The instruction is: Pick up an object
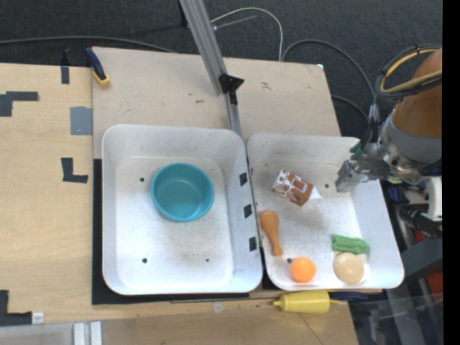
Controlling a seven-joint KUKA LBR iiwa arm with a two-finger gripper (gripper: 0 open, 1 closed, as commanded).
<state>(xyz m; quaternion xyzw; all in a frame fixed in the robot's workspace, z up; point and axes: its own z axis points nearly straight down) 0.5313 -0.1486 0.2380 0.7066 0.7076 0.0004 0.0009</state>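
Observation:
The right bin [287, 149] holds a brown-and-white carton [292, 187], a tan drumstick-shaped toy [271, 230], an orange ball [303, 269], a green pod [350, 245] and a cream egg-like ball [348, 267]. A teal bowl [182, 191] sits in the left bin [129, 250]. My gripper [347, 177] hangs over the right bin's right side, right of the carton and apart from it. Nothing shows between its fingers.
A yellow bottle [305, 302] lies on the bench just in front of the right bin. A grey metal pole [208, 42] slants down to the seam between the bins. Cables [287, 42] loop behind the bench.

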